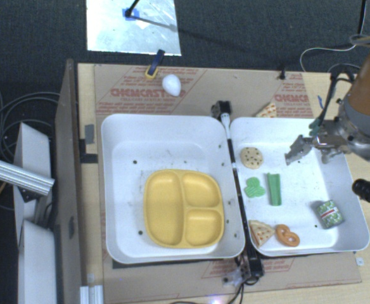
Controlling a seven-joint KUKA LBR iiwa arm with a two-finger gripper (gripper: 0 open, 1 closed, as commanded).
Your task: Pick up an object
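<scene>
Reading the cardboard sheet point(134, 94) under both bins, we make out red "CHEMCAST" lettering. We see the left bin point(118, 144) holding a yellow divided plate point(184, 208). In the right bin point(350, 233) lie a green stick point(274, 189), cookie point(251, 157), pizza slice point(260, 232), pretzel point(287, 235) and green-white packet point(329, 213). The gripper point(302, 147) hovers above that bin's upper part, fingers apart, clasping nothing.

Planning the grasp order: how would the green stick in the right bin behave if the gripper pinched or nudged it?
The green stick looks straight and narrow, so probably stiff and light. Lying flat, it would likely slide or pivot rather than tip.
</scene>
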